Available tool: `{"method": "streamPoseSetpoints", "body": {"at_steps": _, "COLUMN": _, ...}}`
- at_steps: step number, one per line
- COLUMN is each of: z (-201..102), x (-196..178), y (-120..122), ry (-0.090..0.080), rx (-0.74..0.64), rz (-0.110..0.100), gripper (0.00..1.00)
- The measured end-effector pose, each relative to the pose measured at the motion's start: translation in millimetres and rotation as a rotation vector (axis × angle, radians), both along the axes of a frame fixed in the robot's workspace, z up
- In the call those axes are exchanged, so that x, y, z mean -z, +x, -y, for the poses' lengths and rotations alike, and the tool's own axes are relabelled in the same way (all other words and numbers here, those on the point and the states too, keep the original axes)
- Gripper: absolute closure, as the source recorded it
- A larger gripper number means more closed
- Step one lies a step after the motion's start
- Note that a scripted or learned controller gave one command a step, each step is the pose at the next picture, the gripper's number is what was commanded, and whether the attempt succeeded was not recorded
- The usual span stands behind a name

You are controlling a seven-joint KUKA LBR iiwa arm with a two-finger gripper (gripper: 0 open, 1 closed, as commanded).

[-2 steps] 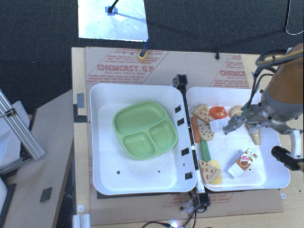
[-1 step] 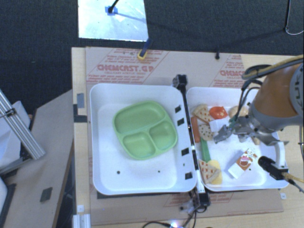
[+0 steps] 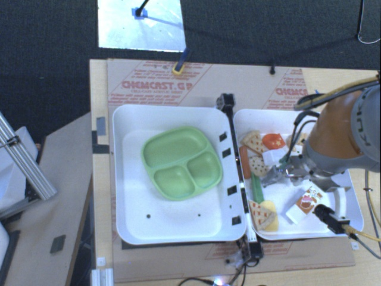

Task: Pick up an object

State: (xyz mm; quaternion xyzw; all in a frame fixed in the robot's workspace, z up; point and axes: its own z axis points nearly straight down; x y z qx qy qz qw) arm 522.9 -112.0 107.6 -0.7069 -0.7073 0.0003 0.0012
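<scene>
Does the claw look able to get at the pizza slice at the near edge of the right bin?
Probably yes: the pizza slice lies uncovered, and the claw hovers just above it in the same bin.

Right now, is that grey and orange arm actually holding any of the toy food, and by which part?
Cannot be told. The gripper sits low in the right white bin among the food pieces, but no piece visibly sits in it.

Support: pale wooden bench (image 3: 100, 177) with a printed brown cardboard sheet (image 3: 161, 82) spread over its top.
Left on the sheet: shallow white plastic bin (image 3: 128, 219), rim touching its neighbour.
Right on the sheet: second shallow white plastic bin (image 3: 355, 210).
Far edge of the sheet: small yellow and blue clip (image 3: 180, 66).
</scene>
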Motion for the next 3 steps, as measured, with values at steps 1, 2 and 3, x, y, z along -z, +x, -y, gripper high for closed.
{"method": "streamPoseSetpoints", "body": {"at_steps": 1, "z": 0, "x": 24, "y": 0, "ry": -0.001, "rx": 0.0, "rz": 0.001, "gripper": 0.0}}
{"method": "streamPoseSetpoints", "body": {"at_steps": 2, "z": 0, "x": 13, "y": 1, "ry": -0.001, "rx": 0.0, "rz": 0.004, "gripper": 1.0}}
{"method": "streamPoseSetpoints", "body": {"at_steps": 3, "z": -7, "x": -34, "y": -2, "ry": -0.002, "rx": -0.003, "rz": 0.006, "gripper": 1.0}}
